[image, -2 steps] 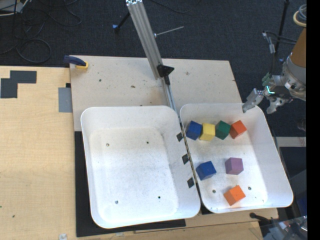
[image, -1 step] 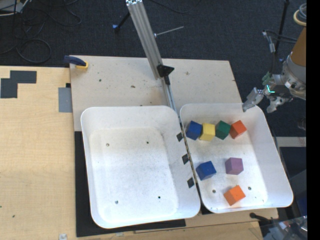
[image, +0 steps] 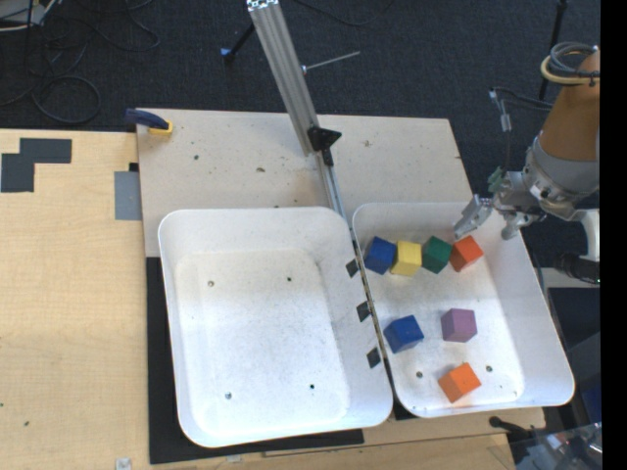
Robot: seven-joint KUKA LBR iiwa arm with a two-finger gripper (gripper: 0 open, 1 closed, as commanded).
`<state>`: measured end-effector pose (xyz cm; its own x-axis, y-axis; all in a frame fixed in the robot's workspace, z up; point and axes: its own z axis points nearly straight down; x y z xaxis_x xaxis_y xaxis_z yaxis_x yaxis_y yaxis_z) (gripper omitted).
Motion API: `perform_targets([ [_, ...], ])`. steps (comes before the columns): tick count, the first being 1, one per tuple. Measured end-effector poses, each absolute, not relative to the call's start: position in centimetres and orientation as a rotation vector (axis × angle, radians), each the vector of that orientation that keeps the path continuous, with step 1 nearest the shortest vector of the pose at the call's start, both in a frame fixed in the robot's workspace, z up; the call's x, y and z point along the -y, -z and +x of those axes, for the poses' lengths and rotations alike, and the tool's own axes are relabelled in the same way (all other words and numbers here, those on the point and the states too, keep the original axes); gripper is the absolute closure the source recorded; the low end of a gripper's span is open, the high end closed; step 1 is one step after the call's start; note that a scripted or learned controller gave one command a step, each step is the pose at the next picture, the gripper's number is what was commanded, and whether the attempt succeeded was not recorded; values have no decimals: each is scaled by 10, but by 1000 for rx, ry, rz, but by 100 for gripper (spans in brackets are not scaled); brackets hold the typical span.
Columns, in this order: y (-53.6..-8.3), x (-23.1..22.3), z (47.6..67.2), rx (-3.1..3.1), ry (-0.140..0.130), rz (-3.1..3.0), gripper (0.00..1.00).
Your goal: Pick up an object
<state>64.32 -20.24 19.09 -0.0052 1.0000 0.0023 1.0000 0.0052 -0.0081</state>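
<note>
Grey arm angled in from right, hand (image: 487, 220) spread above red cube (image: 467, 252)

Cut off, hidden, or too small to read from where I stand

The grey arm with its orange band (image: 573, 130) runs off the right side, so its upper links and base are cut away. Its two-finger gripper (image: 487, 218) hangs over the far rim of the right-hand white bin (image: 549, 360), with one metal finger (image: 468, 220) crossing the top edge of the red-orange cube (image: 468, 252) and hiding a sliver of it; the gap at the fingertips is too small to judge. The green cube (image: 437, 254) is partly covered by its neighbours. The slanted aluminium rail (image: 284, 67) hides the bench behind it. Dark cables (image: 69, 91) on the floor run out at the top left.
</note>
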Motion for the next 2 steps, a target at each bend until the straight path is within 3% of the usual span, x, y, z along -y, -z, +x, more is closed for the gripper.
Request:
perform_targets([
  [1, -130, 204, 647, 2224, -2, -2215, 0],
  [2, -121, 207, 653, 2242, 15, -2230, 0],
])
